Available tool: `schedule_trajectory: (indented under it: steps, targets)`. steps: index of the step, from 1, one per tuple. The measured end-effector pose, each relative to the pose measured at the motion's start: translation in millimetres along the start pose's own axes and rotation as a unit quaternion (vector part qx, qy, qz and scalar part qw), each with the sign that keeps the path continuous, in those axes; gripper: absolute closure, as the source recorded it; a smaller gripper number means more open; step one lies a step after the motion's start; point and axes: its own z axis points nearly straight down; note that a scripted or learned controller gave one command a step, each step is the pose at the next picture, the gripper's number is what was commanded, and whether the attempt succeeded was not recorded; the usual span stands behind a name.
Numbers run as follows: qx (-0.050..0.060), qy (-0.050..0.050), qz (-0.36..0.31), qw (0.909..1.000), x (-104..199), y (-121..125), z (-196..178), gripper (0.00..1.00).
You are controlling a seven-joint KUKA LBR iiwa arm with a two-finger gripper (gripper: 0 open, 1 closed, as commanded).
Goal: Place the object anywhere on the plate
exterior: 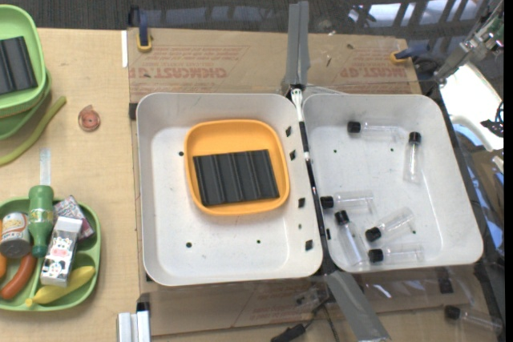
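Observation:
An orange plate (200, 142) with a dark ribbed insert (236, 177) lies in the left white bin (160, 252). In the right white bin (449, 172) lie several clear plastic tubes with black caps: one near the back (365, 127), one at the right (413, 154), and a cluster toward the front (370, 222). All the tubes rest on the bin floor, apart from the plate.
A green tray (80, 284) with toy food sits at the front left of the bench. A green bowl stack (20, 68) stands at the far left. A small pink item (89, 119) lies on the bench. Cardboard (216, 64) lies behind the bins.

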Motion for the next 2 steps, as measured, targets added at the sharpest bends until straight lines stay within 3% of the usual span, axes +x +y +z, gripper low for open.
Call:
schedule_trajectory:
  steps: [1, 2]
  targets:
    - [-0.001, -0.001, -0.204, 0.9791, 0, 0, 64, 0.00]
    - [-0.001, -0.001, -0.300, 0.9538, 12, -24, 80, 0.00]
